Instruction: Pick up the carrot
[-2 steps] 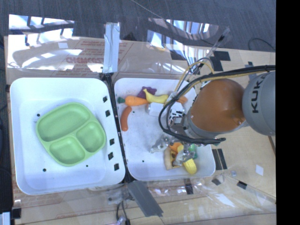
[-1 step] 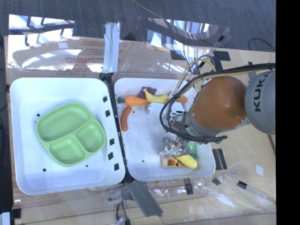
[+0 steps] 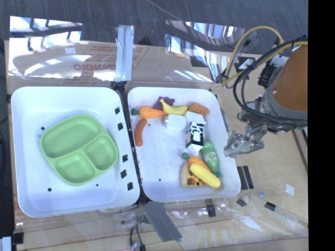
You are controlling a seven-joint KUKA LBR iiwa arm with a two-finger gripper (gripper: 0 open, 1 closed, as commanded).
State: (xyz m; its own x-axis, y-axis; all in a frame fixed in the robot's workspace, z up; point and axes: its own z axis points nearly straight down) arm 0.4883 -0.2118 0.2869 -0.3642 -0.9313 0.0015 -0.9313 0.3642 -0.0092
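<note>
Nearest to us, in the front corner of the right-hand shallow white bin (image 3: 157, 190), lies a yellow toy corn cob (image 3: 208, 178). It touches a flat piece with red and yellow patches (image 3: 187, 181), and a short orange piece (image 3: 197, 163) rests against its far side. Just behind these sits a green plastic bottle (image 3: 210, 156), with a black-and-white carton (image 3: 195, 133) beyond it.

The left-hand shallow white bin (image 3: 31, 192) holds a pale green plastic plate with three compartments (image 3: 78, 148).

Further back in the right bin, an orange sausage-shaped piece (image 3: 140, 132) lies near the left wall, and a white block (image 3: 175, 122) lies towards the middle.

The orange carrot with a green leafy top (image 3: 150, 112) lies on its side beyond them, near the far left corner of the right bin, its green end pointing at the left wall. Close by are a yellow banana (image 3: 174, 109), a dark purple bunch (image 3: 166, 101) and a brownish-orange lump (image 3: 198, 109).

The metal two-finger gripper (image 3: 242, 144) hangs outside the right bin, over the bench (image 3: 272, 192) just beside the bin's right rim and well apart from the carrot. We cannot tell whether it is open or closed. We see nothing in its grasp.
</note>
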